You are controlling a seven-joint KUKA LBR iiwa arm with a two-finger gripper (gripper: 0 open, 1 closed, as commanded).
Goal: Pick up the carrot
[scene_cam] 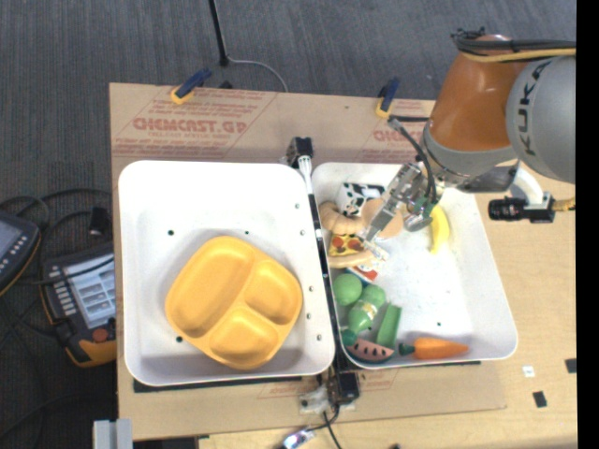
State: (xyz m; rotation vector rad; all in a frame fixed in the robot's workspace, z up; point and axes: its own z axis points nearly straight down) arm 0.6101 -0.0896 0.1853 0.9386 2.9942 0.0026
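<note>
Nearest the camera, along the front wall of the right bin, lies the carrot, orange, on its side, with its dark leafy end pointing left. Just beside that end sits a watermelon slice. Behind these, a green block leans among round green toys near the bin's left wall.

The left bin holds a yellow divided plate, which rests right side up with three compartments, toward the bin's front right.

Farther back in the right bin, a pizza slice and a tan, bread-like toy lie close together, with a black-and-white cow-patterned toy behind them. A yellow banana lies toward the right of this group.

The gripper hangs low over the middle of the right bin, angled down to the left, its tip close to the pizza slice and well apart from the carrot. Whether its jaws are open or closed cannot be told, and nothing is visibly held. Above it, the arm's orange band occupies the far right. Two clamps grip the brown board at the far edge.
</note>
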